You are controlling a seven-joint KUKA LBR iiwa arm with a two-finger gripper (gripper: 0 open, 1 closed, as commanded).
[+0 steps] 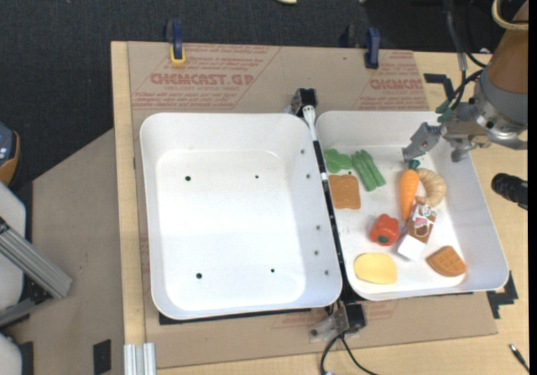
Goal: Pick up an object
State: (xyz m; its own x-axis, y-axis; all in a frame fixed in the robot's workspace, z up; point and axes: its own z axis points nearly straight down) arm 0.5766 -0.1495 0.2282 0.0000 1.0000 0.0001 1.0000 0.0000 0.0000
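The right bin [482,197] holds several toy foods. Green beans [359,167] and a brown toast slice [344,192] lie on its left side. An orange carrot [408,190] lies beside a beige ring-shaped pastry [435,187], with a small carton [418,231] just below them. A red pepper [384,229], a yellow lemon [375,268] and a brown waffle piece [446,261] sit toward the near side. My gripper [439,148] hangs open over the bin's far right, just above the carrot's top and the pastry, with nothing between its fingers [417,146].
The left bin [159,197] lies beside the right one on a cardboard sheet [210,71] held by two blue clamps [175,39]. A black clip [304,100] joins the bins at the far edge. Cables run off the right bench edge.
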